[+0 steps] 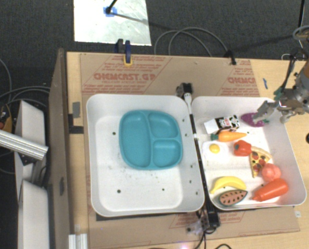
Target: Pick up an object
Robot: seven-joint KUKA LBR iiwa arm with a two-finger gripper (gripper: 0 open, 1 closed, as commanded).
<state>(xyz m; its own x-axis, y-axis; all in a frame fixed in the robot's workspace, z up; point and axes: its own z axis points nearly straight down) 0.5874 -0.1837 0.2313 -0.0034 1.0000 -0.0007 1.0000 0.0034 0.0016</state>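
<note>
Pincer (276,108) hangs over the right bin's (294,154) far corner, fingers spread, nothing between them; a purple piece (252,119) lies just beneath. Left bin (100,139) holds a teal divided plate (150,139). Right bin carries an orange bottle (271,189), banana (228,183), watermelon slice (232,196), pizza slice (259,161), carrot (231,136), tomato (242,148), egg (214,148)

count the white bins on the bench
2. The left bin holds a teal divided plate; the right bin holds the toy food, such as the banana.
</note>
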